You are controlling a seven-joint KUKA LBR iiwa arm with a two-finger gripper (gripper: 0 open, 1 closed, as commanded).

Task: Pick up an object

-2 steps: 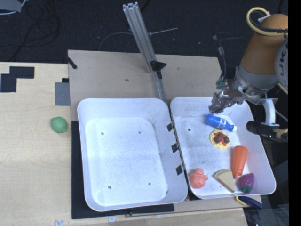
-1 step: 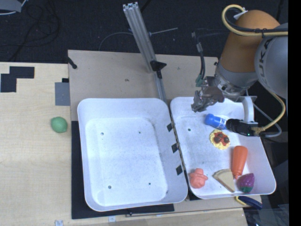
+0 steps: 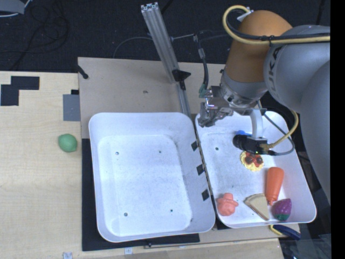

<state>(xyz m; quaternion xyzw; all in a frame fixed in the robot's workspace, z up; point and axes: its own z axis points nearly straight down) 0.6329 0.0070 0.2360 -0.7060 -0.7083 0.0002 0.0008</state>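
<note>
Toys for picking, all in the right bin (image 3: 302,212), gathered toward its near corner where loose pieces come to rest: orange carrot (image 3: 273,183) upright by the far wall, purple piece (image 3: 282,208) just below it, tan wedge (image 3: 257,205) beside that, pink figure (image 3: 227,204) nearer the left bin (image 3: 102,128), yellow-red piece (image 3: 252,161) above the carrot. Green ball (image 3: 68,143) on the bench beyond the left bin. Gripper (image 3: 209,117) over the right bin's far left corner, well apart from the toys; whether it stands apart or together cannot be told, nor any load made out

Toy foods (image 3: 274,184) in right bin (image 3: 226,161)
</note>
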